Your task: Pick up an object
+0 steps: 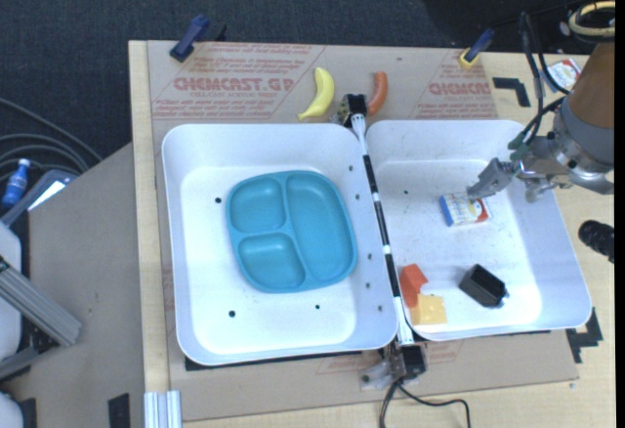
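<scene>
The right bin [547, 250] holds a small blue, white and red box [462, 210] near its middle. A black block [482, 285] lies toward the front, with an orange block [413, 278] and a yellow piece [430, 309] at the front left corner. My gripper [488, 184] reaches in from the right and hangs just above and to the right of the small box, its tip close to the box's upper right corner. I see nothing held in it.
The left bin [195, 221] holds a blue divided plate [290, 229]. A toy banana [317, 94] and an orange toy [378, 92] lie on the board behind the bins. Cables run along the arm at the right.
</scene>
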Motion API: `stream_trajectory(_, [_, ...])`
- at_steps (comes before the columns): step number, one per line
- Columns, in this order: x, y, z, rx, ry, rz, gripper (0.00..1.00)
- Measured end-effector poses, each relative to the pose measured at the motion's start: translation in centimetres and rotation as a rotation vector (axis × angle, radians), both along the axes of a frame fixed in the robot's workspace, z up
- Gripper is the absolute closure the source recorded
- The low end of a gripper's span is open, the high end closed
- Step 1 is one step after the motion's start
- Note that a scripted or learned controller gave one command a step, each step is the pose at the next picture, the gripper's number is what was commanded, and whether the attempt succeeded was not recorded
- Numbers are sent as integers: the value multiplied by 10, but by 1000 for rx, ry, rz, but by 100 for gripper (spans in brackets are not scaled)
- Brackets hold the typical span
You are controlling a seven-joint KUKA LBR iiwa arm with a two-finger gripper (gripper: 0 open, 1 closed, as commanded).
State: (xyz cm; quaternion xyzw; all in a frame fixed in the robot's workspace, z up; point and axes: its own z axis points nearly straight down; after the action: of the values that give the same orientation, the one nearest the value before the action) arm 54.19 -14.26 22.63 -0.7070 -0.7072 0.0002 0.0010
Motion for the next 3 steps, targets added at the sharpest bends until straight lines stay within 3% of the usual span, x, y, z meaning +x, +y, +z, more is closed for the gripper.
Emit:
stream_trajectory(1, [48, -31, -139, -1, -3, 0, 0])
stream_trajectory(2, [48, -31, -129, -1, -3, -1, 100])
stream_trajectory(3, [31, 31, -18, -1, -2, 1, 100])
